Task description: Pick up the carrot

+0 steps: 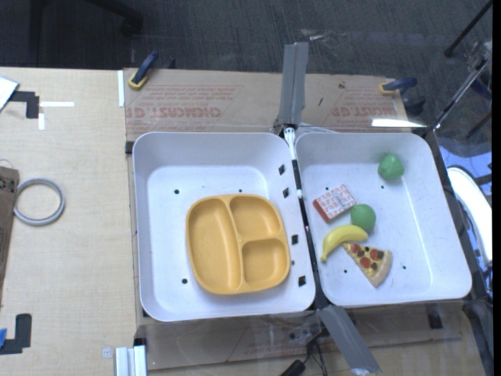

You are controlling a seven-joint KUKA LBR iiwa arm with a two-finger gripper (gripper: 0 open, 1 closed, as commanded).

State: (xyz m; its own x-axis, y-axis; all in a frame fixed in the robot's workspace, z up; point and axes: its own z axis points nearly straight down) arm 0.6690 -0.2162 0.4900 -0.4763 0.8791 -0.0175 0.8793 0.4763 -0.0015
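Nearest sits one yellow plate (239, 243), in the left bin (156, 210). I count in the right bin (438, 233) one pizza slice (369, 262), one banana (341, 240), one red packet (334, 202) and two green balls (363, 216) (391, 167). Gripper state I cannot tell.

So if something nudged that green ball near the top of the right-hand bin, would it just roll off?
Probably. The green ball looks round all over and sits alone on the flat floor of the right bin, nothing touching it, so a push would likely send it rolling until a wall stops it. Its smooth look suggests it may slip from a pinch. Its weight I cannot judge.
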